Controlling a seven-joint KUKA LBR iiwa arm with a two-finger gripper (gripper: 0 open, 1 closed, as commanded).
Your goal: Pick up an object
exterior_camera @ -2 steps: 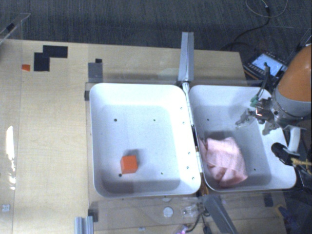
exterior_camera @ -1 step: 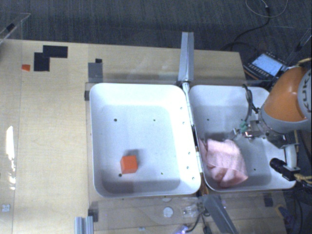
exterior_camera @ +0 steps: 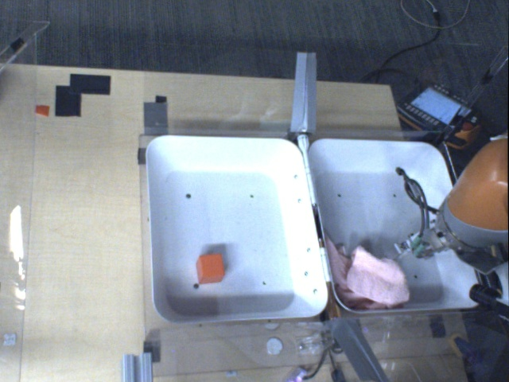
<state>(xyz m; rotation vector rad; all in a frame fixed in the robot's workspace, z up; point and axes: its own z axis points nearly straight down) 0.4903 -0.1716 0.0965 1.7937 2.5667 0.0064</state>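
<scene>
No legible text, labels, brand names, numbers or signs appear anywhere in the frame. The handheld screen (exterior_camera: pixel 436 104) at the upper right is lit, but its content is too small and blurred to read. The black marks (exterior_camera: pixel 78 92) on the worktop (exterior_camera: pixel 79 237) at upper left are plain shapes, not characters.

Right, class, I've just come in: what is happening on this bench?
A grey robot arm with an orange band reaches in over the right bin, close to a crumpled pink cloth lying at that bin's front edge. An orange block sits alone in the left bin. Nothing looks lifted yet.
</scene>
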